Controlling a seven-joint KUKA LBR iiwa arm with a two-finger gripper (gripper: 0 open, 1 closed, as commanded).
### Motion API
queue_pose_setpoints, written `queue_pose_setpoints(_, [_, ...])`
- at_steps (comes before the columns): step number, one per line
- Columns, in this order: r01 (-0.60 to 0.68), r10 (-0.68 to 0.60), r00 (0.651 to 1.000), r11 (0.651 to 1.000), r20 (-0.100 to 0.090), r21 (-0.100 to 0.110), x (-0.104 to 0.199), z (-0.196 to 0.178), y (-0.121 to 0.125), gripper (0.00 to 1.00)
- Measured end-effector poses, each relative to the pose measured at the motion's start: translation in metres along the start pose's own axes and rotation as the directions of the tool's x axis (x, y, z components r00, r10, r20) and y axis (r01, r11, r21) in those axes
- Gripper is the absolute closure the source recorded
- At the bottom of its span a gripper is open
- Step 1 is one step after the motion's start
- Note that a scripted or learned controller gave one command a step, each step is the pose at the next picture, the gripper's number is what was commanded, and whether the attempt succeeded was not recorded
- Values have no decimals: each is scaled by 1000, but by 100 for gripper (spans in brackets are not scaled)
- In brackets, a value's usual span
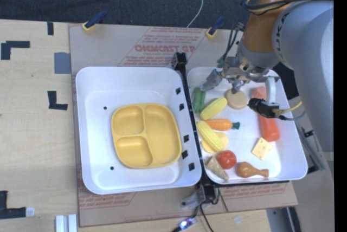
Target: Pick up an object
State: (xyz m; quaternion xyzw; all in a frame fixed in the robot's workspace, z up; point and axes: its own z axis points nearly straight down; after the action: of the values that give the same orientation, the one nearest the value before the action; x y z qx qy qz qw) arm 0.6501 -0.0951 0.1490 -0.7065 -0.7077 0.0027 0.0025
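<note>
Tool: the tool [227, 80] hangs over the far end of the right bin [290, 171], its two fingers spread apart with nothing between them; one finger [210, 81] points toward the bin divider, the other sits just above a tan round piece [237, 100].
Nearest candidate: the tan round piece, lying flat just below the tool and touching the tip of an upper corn cob [213, 108].
Handling, judged: the toy foods look like hollow moulded plastic, so light, stiff and smooth; likely to slip or skid if pinched off-centre. The flat disc offers little height, so its edges are the probable hold.
Easier holds, judged: the upper corn cob, carrot [219, 124] and red cylinder [269, 128] are long and narrow; across the middle seems best.
Other contents: lower corn cob [212, 137], tomato [226, 159], cheese wedge [262, 148], drumstick [251, 171], green vegetable [199, 99].
Left bin [92, 133]: holds a yellow divided plate [145, 135].
Hard to make out: the arm covers the right bin's far right corner; a pinkish item [259, 92] beneath the wrist cabling is partly hidden and unidentifiable.
</note>
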Motion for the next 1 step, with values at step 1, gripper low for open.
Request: queue_pose_setpoints(1, [1,-1,1000,1000,1,-1,-1,64,2,0])
